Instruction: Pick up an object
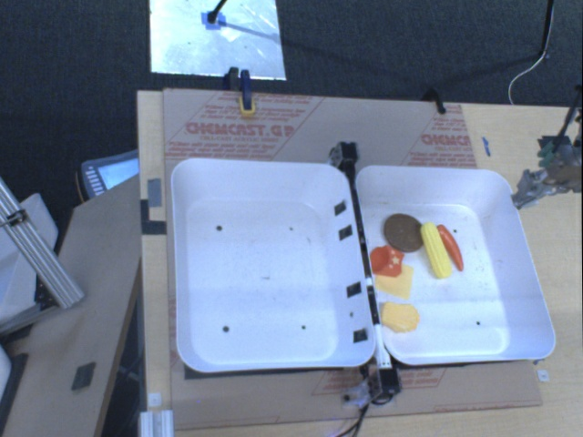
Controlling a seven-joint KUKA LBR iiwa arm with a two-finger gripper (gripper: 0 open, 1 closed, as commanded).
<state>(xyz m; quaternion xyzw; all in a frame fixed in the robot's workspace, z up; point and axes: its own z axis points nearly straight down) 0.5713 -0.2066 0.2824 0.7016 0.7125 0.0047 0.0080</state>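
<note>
Several toy food pieces lie in the left half of the right bin. A brown round disc sits furthest back. Beside it on the right lie a yellow corn cob and a red-orange pepper, touching side by side. A red piece rests near the divider, a pale yellow slice lies just in front of it, and an orange-yellow lump lies nearest the front. My gripper hangs at the far right, over the right bin's back right corner, well apart from the food.
The left bin stands next to the right one, joined by a black clipped seam. A cardboard sheet lies under both bins. A shiny metal plate lies behind the bench.
</note>
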